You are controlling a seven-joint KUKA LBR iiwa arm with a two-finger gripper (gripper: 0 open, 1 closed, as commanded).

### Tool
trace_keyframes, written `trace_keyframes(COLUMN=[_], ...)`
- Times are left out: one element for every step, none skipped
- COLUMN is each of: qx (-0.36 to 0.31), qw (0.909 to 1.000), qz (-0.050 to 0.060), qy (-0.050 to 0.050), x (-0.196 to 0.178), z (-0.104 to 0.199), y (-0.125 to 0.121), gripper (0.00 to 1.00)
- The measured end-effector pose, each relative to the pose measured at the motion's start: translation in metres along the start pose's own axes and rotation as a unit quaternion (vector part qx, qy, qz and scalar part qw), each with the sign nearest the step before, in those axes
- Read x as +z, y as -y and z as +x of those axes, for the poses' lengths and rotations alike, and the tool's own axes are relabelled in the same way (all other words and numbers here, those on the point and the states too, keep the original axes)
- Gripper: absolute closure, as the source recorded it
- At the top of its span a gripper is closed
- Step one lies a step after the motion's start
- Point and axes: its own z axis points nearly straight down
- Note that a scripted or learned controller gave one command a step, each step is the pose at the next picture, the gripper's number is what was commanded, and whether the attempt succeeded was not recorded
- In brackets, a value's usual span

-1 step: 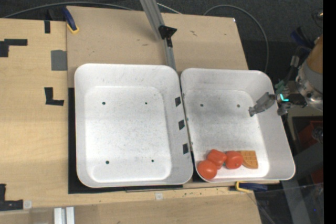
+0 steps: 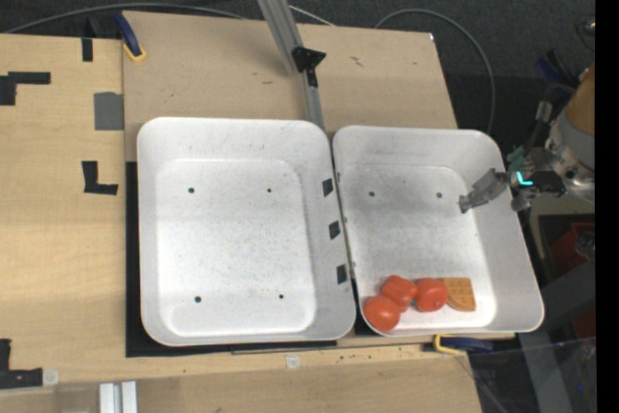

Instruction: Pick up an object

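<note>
We are hovering at the right bin's (image 2: 406, 150) far-side rim, our gripper (image 2: 481, 193) carrying nothing, its grip unreadable, while the red pieces (image 2: 401, 297) and tan cracker (image 2: 459, 294) are sitting clustered well below-left, likely needing a long reach.

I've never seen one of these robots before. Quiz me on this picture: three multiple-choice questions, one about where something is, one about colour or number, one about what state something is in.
1. Where do the small objects lie?
A. left bin's middle
B. right bin's near edge
C. on the wooden bench

2. How many of them are red and rounded?
A. three
B. one
C. five

3. How does the gripper stand toward the objects?
A. pressing on them
B. lifting one
C. apart from them

Answers:
1 B, the cluster sits along the near wall of the right bin.
2 A, three red pieces lie beside one orange cracker.
3 C, the gripper hangs at the bin's right side, with bare floor between it and the cluster.
</note>
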Motion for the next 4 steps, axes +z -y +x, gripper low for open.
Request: trace_keyframes(qx=[0.000,0.001,0.001,0.000], qw=[1.0000,1.0000,1.0000,1.0000], qz=[0.003,0.004,0.000,0.000], qy=[-0.001,-0.001,0.001,0.000], x=[0.061,0.124,0.170,0.159], z=[0.009,0.003,0.004,0.004], y=[0.001,0.004,0.004,0.004], gripper=[0.00,0.00,0.00,1.00])
